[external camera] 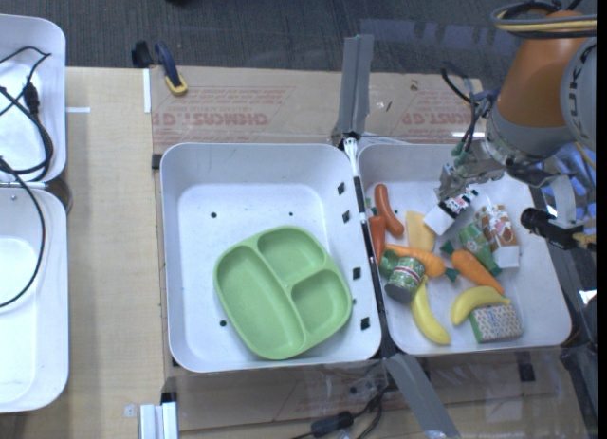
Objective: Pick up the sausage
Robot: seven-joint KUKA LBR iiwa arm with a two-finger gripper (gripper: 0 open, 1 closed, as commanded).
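Two shallow white plastic bins sit side by side on the bench. The left bin [180, 238] holds one thing: a light green plastic plate [283, 291] with three compartments, lying tilted toward the near corner.

The right bin [550, 328] is crowded. Along its left wall lies the reddish-orange toy sausage [388, 210], slanted, with one more orange-red stick-like piece [377, 239] just below it against the wall. To the right of these is one pale yellow wedge [418, 231]. Two orange toy carrots lie near the middle: one [417, 259] touching the top of a small green-labelled can [404, 277], the other [477, 269] further right. Two yellow toy bananas curve in the near part, one [428, 316] below the can, one [476, 301] beside a small speckled block [497, 322]. One white printed carton [499, 232] lies by the right wall.

The grey two-finger gripper [458, 189] hangs over the far part of the right bin, well apart from the sausage. I cannot tell how its jaws stand, nor whether it grips the small white-and-black item [450, 212] just beneath.
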